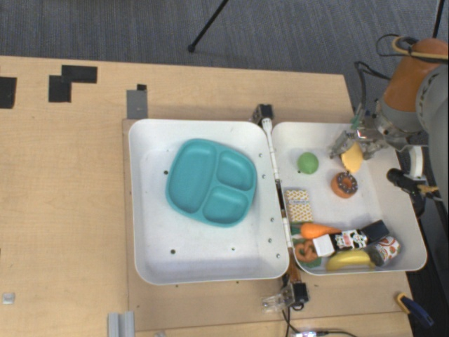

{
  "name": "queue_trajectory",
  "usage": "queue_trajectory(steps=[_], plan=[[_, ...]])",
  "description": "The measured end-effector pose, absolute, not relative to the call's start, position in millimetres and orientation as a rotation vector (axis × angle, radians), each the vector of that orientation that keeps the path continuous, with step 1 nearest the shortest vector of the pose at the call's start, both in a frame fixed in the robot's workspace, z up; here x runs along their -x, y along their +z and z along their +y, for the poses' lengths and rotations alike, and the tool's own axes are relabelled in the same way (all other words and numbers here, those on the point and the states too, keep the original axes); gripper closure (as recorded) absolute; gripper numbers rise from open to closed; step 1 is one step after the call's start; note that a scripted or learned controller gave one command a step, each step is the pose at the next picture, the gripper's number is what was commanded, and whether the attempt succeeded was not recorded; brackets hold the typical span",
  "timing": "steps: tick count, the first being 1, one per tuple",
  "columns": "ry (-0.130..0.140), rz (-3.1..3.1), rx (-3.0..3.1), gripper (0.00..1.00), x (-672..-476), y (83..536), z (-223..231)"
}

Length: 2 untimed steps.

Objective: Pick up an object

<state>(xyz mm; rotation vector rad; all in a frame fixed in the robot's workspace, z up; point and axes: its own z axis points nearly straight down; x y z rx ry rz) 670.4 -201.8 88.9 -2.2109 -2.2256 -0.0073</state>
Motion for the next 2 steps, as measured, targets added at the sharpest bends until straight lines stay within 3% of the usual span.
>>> queue_trajectory(steps=[1, 2], plan=[[-0.004, -2.236, 2.209, 1.0, -672.3, 105.3, -204.1], [-0.008, -2.231, 2.216, 1.0, -650.3, 176.5, -95.5]])
